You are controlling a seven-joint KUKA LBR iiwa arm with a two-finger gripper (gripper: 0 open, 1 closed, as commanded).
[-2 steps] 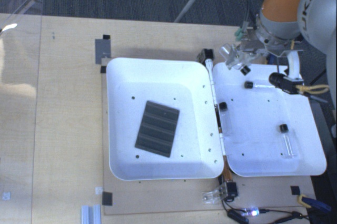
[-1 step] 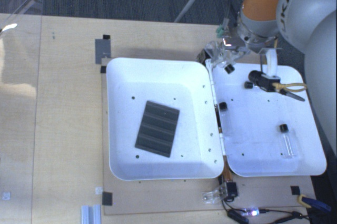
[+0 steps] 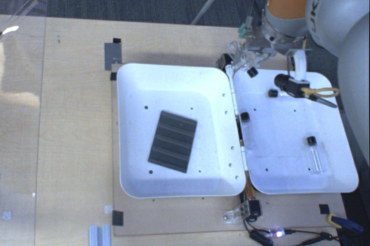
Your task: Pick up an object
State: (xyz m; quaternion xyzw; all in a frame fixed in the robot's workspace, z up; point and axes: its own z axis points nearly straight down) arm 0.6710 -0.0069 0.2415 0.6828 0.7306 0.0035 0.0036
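My claw [image 3: 245, 58], spread or pressed I could not tell, hung over the right bin's [image 3: 277, 146] far corner, while a ribbed dark slab [image 3: 173, 140] lay clear of the left bin's [image 3: 134, 101] smooth walls.

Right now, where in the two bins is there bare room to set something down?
Left bin: bare floor rings the dark ribbed slab, widest at its far side. Right bin: open middle, between the shared rim and the clear black-capped tube. Crowded along the right bin's far edge, under the gripper.
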